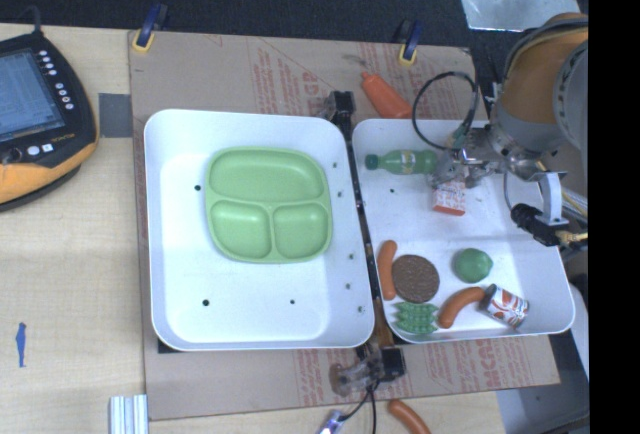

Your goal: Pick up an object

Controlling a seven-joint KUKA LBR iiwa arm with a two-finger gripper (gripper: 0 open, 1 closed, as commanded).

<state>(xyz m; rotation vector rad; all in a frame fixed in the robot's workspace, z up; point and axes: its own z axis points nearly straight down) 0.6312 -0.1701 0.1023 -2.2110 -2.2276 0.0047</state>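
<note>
The arm [545, 87] is being seen reaching in from three o'clock over the right bin [520, 222], with the gripper [462, 165] being held low at the bin's twelve o'clock end. Whether anything is being clasped cannot be told, as that part is too small and cluttered with cable.

A small red and white packet [449, 199] is lying just below the gripper, touching or nearly touching it; its long axis is running roughly from twelve to six o'clock. A green bottle [403, 161] is lying on its side just beside the gripper at nine o'clock, its long axis running from nine to three o'clock with the cap pointing to nine o'clock.

Toward six o'clock in the same bin, a brown round patty [414, 277], an orange sausage [387, 268], a green leafy piece [417, 318], a second sausage [460, 306], a green ball [472, 264] and a tipped can [505, 306] are being kept close together.

In the left bin [180, 302], a green divided plate [269, 203] is being carried. A handheld control pad [35, 117] is resting on the desk [70, 272] at nine o'clock.
</note>
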